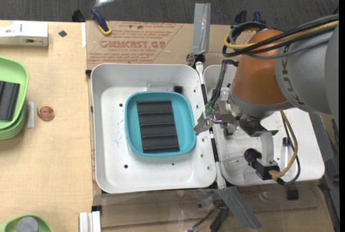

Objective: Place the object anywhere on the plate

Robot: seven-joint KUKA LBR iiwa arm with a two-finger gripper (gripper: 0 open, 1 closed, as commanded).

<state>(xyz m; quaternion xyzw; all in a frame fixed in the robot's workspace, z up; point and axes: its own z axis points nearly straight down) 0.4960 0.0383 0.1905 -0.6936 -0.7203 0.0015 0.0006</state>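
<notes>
Hanging over the wall where the two bins meet, my gripper (206,122) sits just beside the right rim of the teal plate (131,118), low under my orange-banded wrist (261,75). From this slant my own bulk hides its tip, so I cannot tell whether it is wide or closed, and I see nothing held in it. The object, a dark ribbed block (158,126), lies flat in the middle of the plate inside the left bin (108,134), its long sides running with the plate's and a band of teal showing all round it. By my judgement the placing looks done, and the risk now lies in how I leave. I am so near the plate's edge that a sideways sweep to the left, or a drop before a lift, could catch the rim and tip or shove the plate, and the block might then slide off onto the bin floor. The shared wall beneath me is another hazard, since dragging across it could jolt both bins and shake the block out of place. My yellow cables (291,150) loop loosely over the right bin (307,139) and might snag on a bin edge if I twist. Going straight up first, then away to the right, seems safest.
</notes>
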